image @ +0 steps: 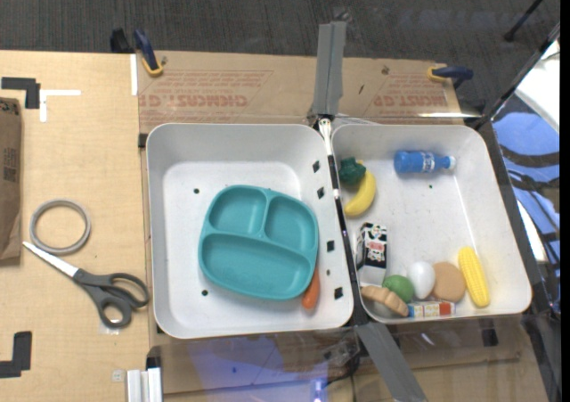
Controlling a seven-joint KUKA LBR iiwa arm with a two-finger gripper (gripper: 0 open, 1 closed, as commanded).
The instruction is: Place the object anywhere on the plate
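Teal three-section plate [258,244], orange carrot [311,291] alongside

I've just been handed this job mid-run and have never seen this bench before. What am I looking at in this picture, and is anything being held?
This is a single camera fixed above the bench, looking down at a slant on two shallow white bins side by side. The left bin holds a teal plate with three compartments; that plate is the target. An orange carrot lies beside the plate's lower right edge, on the bin floor.

The right bin holds the toy items to pick from: a blue bottle, a banana touching something dark green, a small milk carton, a corn cob, and a cluster of small foods along the near wall.

Outside the bins, on the left of the bench, lie scissors and a roll of tape.

Nothing lies on the plate yet, and nothing in this picture is being held.
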